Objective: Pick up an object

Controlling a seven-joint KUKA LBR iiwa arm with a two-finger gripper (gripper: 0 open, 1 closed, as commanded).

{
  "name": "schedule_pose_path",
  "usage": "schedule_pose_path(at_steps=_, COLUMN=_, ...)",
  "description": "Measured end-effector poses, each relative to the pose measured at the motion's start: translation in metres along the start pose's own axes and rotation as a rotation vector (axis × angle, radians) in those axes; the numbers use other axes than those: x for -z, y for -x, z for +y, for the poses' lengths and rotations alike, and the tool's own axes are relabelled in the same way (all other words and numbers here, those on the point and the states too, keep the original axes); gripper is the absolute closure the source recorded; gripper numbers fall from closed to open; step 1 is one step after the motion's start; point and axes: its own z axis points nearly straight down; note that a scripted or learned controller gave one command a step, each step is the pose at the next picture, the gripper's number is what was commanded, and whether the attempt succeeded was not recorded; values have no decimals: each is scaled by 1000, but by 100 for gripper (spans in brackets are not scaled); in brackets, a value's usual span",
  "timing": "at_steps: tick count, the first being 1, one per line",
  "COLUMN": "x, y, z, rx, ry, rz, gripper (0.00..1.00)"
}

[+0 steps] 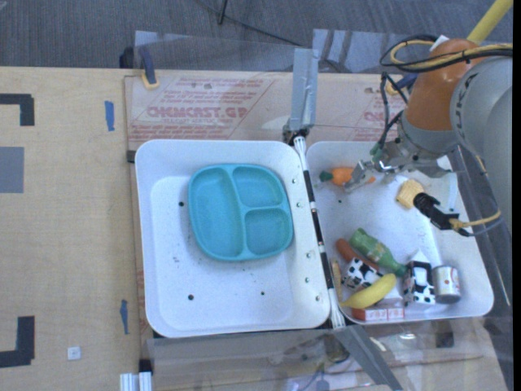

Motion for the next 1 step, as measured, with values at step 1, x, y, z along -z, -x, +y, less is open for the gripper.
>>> schedule_pose_path(at_steps=1, x=27, y=-16, z=7, rx=196, ry=11, rz=-5, gripper=0)
